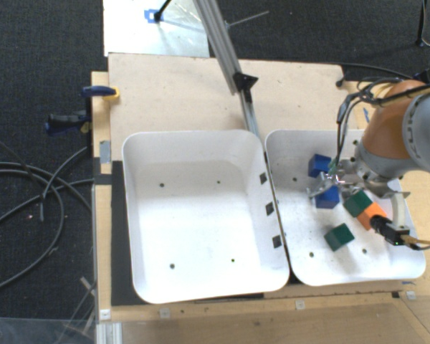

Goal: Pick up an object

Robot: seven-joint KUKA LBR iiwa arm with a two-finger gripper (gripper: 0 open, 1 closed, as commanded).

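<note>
My gripper (328,186) hangs low in the right bin (358,274), at the end of the grey arm (405,138) that reaches in from the right. It sits between two blue blocks: one (319,165) just behind it and one (327,198) directly under or against its tip. Whether it touches the lower blue block is unclear. A green block (357,204) and an orange block (371,216) lie just right of the gripper. A darker green block (339,236) rests nearer the bin's front.
The left bin (140,192) stands beside the right one, sharing a middle wall (272,206). A slanted metal rod (222,41) crosses above the bench at the back. Cables (29,192) and clamps (79,120) lie off the bench's left side.
</note>
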